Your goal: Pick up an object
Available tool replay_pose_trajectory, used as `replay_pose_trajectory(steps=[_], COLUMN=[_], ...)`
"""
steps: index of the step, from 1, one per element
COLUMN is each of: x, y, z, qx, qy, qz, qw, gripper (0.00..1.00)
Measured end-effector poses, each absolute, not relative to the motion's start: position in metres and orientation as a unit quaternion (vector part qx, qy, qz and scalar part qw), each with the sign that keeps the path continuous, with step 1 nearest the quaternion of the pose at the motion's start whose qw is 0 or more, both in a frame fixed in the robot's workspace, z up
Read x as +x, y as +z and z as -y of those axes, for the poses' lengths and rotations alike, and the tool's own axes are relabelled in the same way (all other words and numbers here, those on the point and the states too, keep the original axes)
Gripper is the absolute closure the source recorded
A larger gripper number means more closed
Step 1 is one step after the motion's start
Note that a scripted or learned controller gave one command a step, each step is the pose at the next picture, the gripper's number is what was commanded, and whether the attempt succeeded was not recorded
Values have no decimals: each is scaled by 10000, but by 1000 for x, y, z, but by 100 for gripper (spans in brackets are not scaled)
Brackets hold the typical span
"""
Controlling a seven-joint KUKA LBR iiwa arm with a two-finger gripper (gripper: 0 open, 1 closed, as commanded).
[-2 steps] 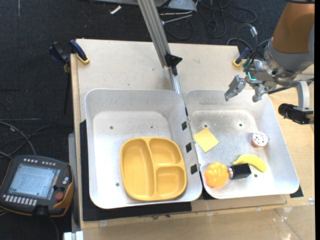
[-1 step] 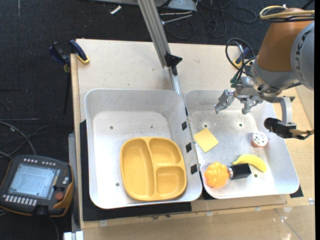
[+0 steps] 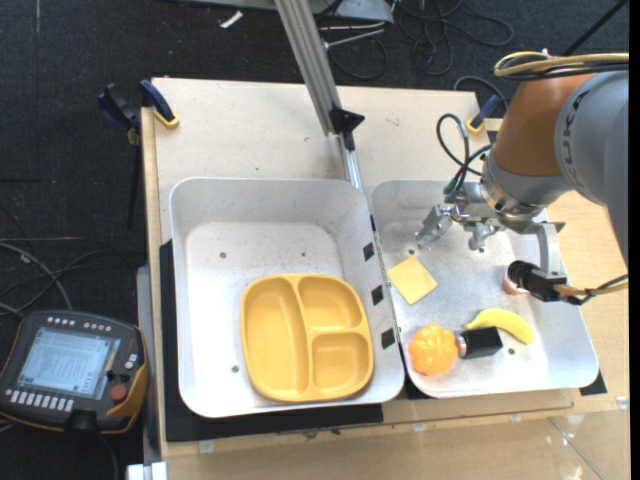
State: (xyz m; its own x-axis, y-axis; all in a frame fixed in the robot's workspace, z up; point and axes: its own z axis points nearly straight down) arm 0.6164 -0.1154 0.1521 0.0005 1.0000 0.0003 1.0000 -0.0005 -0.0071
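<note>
My gripper [image 3: 457, 232] hovers over the back of the right bin [image 3: 570, 363], its fingers [image 3: 432, 227] spread open with nothing between them. A flat yellow square [image 3: 412, 280] lies just in front of it and slightly left. Near the bin's front sit an orange round fruit [image 3: 433, 350], a small black block [image 3: 482, 342] touching its right side, and a yellow banana [image 3: 502, 324] just right of the block. All of these lie apart from the gripper.
The left bin [image 3: 200, 228] holds a yellow divided plate [image 3: 305, 336]. A slanted metal pole [image 3: 312, 53] rises from the wall between the two bins. A teach pendant [image 3: 70, 368] lies on the floor at the left.
</note>
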Motion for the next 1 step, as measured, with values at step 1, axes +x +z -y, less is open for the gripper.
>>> replay_pose_trajectory(steps=[1], x=[615], y=[98], z=[115], qx=[-7072], qy=[18], qz=[7070], qw=[20], gripper=[0])
